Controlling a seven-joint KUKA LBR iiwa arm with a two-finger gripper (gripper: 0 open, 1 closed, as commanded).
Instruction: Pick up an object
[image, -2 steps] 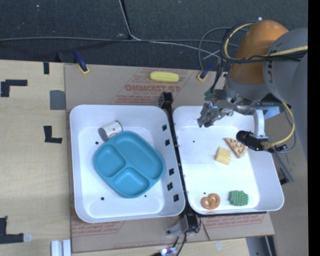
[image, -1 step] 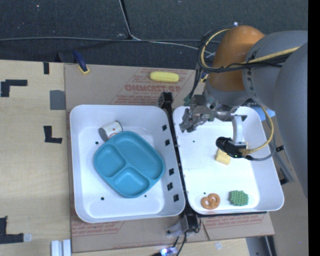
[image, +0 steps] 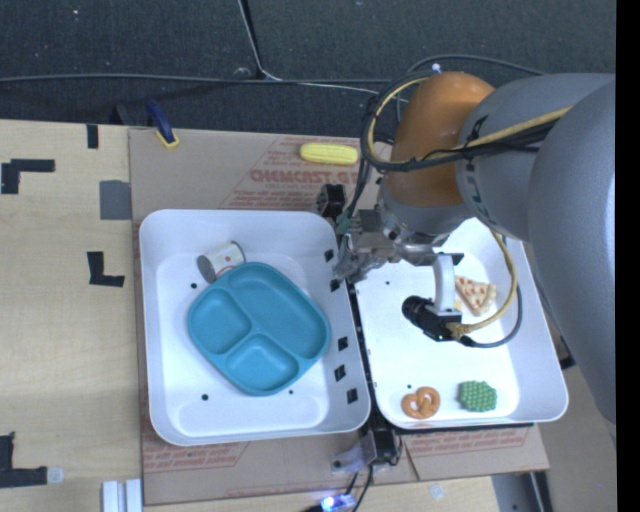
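Observation:
The arm reaches in from the right, its orange band over the back of the right bin. My gripper hangs low over the divider between the two bins, at the left bin's right rim. A blue divided tray lies in the middle of the left bin, a short way left of the gripper. A small grey and white cup lies on its side at the tray's back left corner. The right bin holds a pizza slice toy, a pretzel and a green knobbly piece.
A yellow corn-like toy lies on the cardboard behind the bins. A black plug on a yellow cable hangs from the arm over the middle of the right bin. Dark cables cross the black surface at the back.

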